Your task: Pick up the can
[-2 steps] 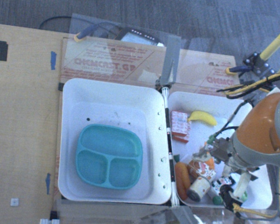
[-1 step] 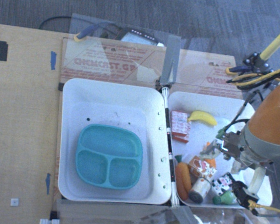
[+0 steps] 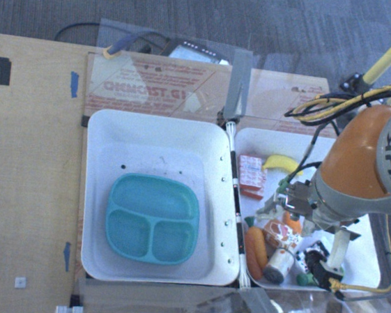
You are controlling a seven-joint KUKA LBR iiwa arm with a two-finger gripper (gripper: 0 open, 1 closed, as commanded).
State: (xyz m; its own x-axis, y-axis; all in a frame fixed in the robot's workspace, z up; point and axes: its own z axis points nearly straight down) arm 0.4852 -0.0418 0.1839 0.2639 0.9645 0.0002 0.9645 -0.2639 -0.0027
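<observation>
You've got a teal divided plate (image 3: pixel 152 219) sitting in the left bin (image 3: pixel 107 135). Right bin (image 3: pixel 268 136): banana (image 3: pixel 280 163), red packet (image 3: pixel 251 175), carrot (image 3: pixel 255 251).

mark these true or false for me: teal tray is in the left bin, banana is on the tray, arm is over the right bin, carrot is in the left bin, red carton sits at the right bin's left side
1. The teal divided tray lies in the left bin. True.
2. The banana lies on the tray. False: it lies in the right bin, near its far edge.
3. The arm hangs over the right bin. True.
4. The carrot lies in the left bin. False: it lies in the right bin, near the wall between the bins.
5. The red carton sits at the left side of the right bin. True.
</observation>
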